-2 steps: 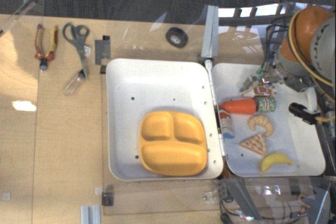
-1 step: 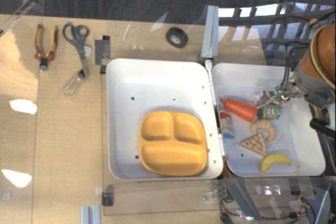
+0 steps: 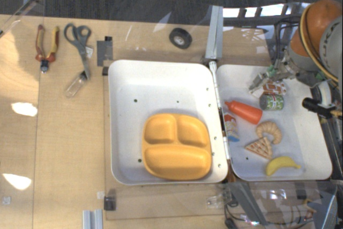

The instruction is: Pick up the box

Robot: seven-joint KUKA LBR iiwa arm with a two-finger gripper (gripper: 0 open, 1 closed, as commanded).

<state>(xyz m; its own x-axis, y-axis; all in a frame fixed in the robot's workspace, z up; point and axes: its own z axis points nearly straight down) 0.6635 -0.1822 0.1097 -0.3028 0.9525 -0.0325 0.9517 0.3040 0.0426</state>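
Of the 2 white bins, the right bin (image 3: 321,171) holds the work: the gripper (image 3: 269,76) hangs in its upper part, at the upper right of the frame, and just below it, touching or nearly so, sits a small green pack with a red and white label, which I take to be the box (image 3: 274,100). Whether the gripper is spread wide or closed narrow cannot be told here, since glare and tangled metal blur its tip, and nothing shows the box gripped. The step in hand looks like the approach and grasp. To do it well, centre the tool squarely over the box, come down straight, and close across its narrower faces so that it does not tip or skid. The red bottle (image 3: 244,111) lies near, to the lower left, so any sideways drift that way risks a nudge. A small white carton-like item (image 3: 231,128) by the bin's left wall could be mistaken for the target. The croissant (image 3: 269,130), pizza slice (image 3: 260,147) and banana (image 3: 282,165) lie lower, well apart.
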